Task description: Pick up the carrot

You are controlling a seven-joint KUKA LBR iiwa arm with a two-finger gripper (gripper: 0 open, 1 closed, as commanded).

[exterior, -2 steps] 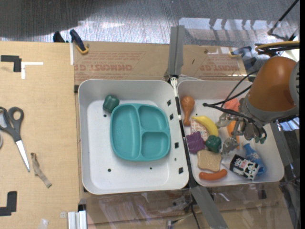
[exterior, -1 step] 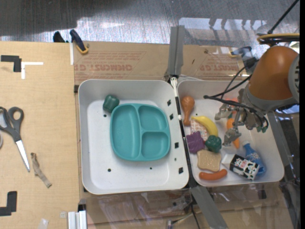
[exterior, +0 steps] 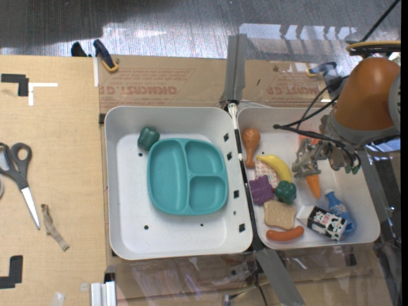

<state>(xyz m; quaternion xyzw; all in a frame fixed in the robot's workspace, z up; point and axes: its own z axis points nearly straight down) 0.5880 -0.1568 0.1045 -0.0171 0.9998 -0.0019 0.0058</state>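
Note:
The carrot [exterior: 313, 185] is a small orange cone lying in the right bin [exterior: 366, 234], pointing toward the bin's front. My gripper [exterior: 308, 169] hangs directly over the carrot's thick upper end, at or just above it. Whether the two touch is not clear from this slant. The grey arm with its orange band [exterior: 366, 94] reaches in from the right, above the bin's far right corner.
Around the carrot lie a banana [exterior: 275, 166], a green vegetable [exterior: 285, 191], a blue bottle [exterior: 336, 203] and a black-and-white carton [exterior: 328, 223]. A drumstick [exterior: 251, 142], purple grapes [exterior: 260, 189], bread [exterior: 280, 214] and a sausage [exterior: 285, 234] lie further left. The left bin [exterior: 121, 234] holds a teal plate [exterior: 188, 176] and a green pepper [exterior: 148, 137].

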